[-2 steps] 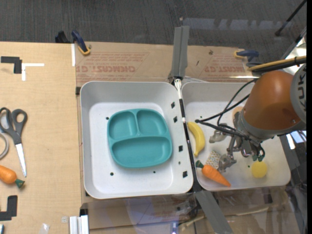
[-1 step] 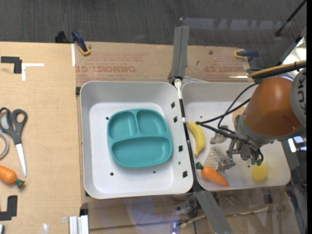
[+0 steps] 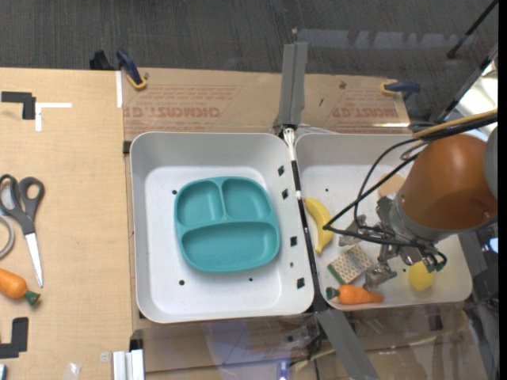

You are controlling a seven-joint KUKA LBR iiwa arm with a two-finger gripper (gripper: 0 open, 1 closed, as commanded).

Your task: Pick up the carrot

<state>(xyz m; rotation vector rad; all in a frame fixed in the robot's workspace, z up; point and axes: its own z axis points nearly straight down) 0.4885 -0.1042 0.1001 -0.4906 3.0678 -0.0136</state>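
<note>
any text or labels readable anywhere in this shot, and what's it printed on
Red print on the cardboard sheet behind the left bin: it appears reversed and too blurred to read with confidence.
Red print on the cardboard behind the right bin: also reversed and blurred, unreadable.
The teal plate, banana, carrot and scissors carry no visible text.

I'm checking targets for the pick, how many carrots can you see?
2: one carrot in the right bin's near-left corner, another carrot on the bench at far left. The arm may hide more.
</note>
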